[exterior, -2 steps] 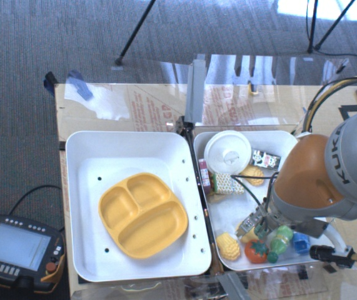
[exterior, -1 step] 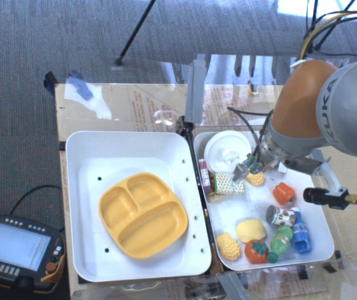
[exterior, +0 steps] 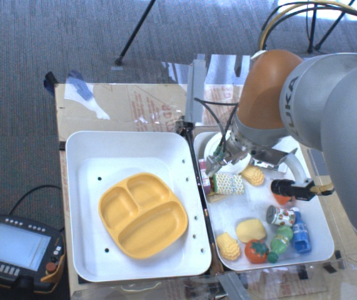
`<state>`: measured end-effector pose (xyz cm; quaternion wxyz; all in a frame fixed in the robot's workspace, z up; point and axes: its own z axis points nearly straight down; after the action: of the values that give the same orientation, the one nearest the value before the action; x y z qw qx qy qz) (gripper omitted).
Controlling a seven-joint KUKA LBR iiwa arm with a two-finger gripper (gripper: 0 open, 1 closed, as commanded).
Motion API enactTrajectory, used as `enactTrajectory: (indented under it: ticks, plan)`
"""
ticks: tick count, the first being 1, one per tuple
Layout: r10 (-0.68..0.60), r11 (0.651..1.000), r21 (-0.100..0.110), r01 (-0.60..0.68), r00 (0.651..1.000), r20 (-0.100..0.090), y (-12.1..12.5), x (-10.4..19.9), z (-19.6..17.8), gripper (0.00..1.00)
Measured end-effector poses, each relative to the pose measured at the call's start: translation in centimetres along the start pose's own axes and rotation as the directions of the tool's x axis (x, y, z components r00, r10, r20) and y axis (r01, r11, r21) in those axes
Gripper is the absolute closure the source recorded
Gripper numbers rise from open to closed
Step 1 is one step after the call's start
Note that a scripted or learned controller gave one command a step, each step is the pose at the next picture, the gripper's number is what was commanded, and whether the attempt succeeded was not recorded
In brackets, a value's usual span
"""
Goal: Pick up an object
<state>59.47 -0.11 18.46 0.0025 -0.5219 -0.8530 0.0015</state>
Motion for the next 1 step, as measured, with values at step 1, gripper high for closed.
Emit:
enactTrajectory:
  ticks: [1]
  plan:
    - [0.17,0.985,-0.007,-0.17,0.985,0.004,3.34,-2.38,-9.57,1.0]
